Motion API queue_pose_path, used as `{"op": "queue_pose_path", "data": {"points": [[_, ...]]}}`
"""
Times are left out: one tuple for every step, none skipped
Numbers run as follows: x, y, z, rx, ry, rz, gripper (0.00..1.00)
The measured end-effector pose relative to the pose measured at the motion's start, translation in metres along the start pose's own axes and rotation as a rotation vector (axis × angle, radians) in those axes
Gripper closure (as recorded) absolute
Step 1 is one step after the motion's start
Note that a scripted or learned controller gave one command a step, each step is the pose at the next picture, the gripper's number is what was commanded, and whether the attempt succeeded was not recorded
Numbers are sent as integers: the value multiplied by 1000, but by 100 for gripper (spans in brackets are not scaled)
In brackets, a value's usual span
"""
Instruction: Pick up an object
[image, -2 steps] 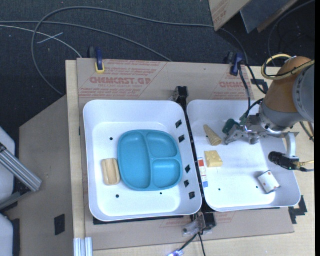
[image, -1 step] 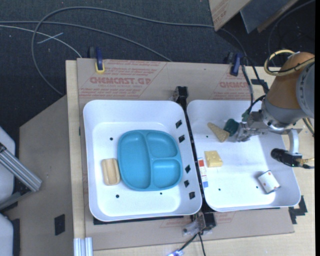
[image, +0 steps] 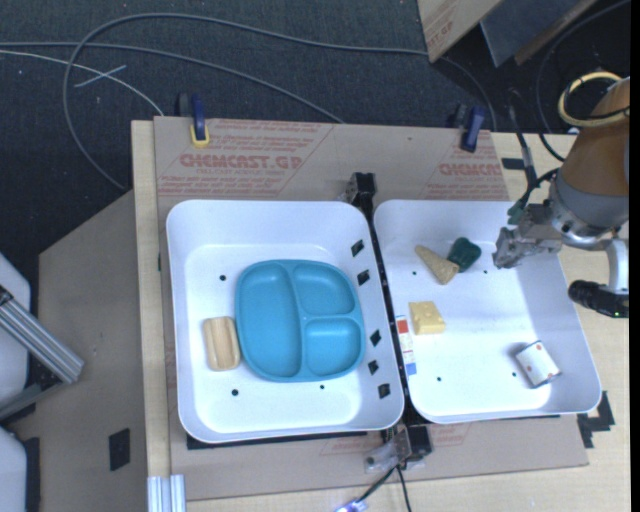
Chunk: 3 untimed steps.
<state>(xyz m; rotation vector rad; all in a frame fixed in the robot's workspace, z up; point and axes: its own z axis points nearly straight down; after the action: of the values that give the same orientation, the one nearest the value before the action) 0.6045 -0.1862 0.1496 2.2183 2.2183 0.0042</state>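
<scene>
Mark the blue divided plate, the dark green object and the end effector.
blue divided plate (image: 298, 320), camera view, central ridge.
dark green object (image: 464, 251), camera view, top face.
end effector (image: 507, 250), camera view, at its tip.

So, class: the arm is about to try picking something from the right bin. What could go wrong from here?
Two risks. The dark green object touches the tan wedge, so closing on one may well shove or drag the other. The gripper sits near the right bin's back corner, so a descent there could clip the wall.
</scene>
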Motion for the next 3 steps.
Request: {"op": "queue_pose_path", "data": {"points": [[10,-2,-56,-2,0,-3,100],[10,-1,-95,1,1,-1,100],[67,-12,-98,7,3,-5,100]]}}
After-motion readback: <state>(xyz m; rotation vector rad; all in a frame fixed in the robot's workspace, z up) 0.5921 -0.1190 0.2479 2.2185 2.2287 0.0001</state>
